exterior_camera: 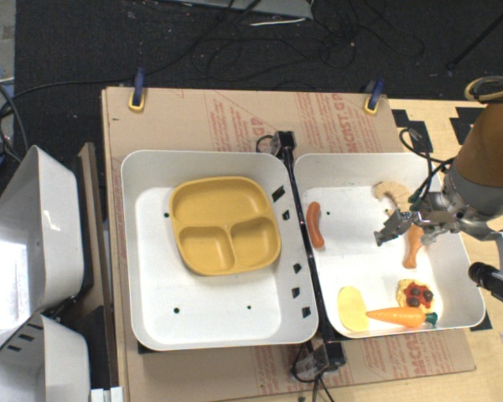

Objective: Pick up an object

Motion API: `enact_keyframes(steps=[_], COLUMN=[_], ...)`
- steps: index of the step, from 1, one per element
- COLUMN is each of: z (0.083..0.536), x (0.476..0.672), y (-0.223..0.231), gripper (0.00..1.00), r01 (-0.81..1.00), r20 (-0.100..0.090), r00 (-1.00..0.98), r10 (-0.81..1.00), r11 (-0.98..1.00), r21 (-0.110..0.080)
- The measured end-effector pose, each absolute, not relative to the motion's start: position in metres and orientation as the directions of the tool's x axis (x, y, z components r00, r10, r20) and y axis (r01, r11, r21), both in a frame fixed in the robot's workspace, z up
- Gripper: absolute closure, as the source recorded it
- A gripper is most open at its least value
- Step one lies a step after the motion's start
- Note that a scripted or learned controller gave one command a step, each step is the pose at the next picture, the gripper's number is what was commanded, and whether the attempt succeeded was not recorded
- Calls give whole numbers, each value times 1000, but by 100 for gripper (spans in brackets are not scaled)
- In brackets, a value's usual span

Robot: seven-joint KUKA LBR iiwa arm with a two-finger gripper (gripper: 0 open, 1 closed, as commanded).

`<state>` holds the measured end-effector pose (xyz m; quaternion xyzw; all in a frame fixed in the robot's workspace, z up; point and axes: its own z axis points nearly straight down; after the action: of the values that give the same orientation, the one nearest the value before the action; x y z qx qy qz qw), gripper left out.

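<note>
My gripper hangs over the right white bin. Its middle floor lies free between the orange sausage at the left wall and the yellow disc, carrot along the near rim.

Yellow divided plate in left bin (w/ clamps).

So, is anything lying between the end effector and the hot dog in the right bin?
Nothing visible does. The end effector sits over the right bin, and only bare white floor lies between it and the hot dog to its left in the camera view. The orange stick lies just under the end effector, off that path.
</note>
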<state>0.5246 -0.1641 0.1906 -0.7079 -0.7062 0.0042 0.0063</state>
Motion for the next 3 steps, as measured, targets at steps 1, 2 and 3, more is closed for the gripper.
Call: enact_keyframes(steps=[1, 2, 3], z=[198, 154, 90], x=[528, 523, 526], y=[-163, -168, -170], gripper=[0, 0, 0], r01=[1000, 1000, 1000], r20=[0, 1, 1], r00=[-1, 2, 2], r10=[1000, 1000, 1000], r11=[1, -2, -2], r21=[-1, -4, -5])
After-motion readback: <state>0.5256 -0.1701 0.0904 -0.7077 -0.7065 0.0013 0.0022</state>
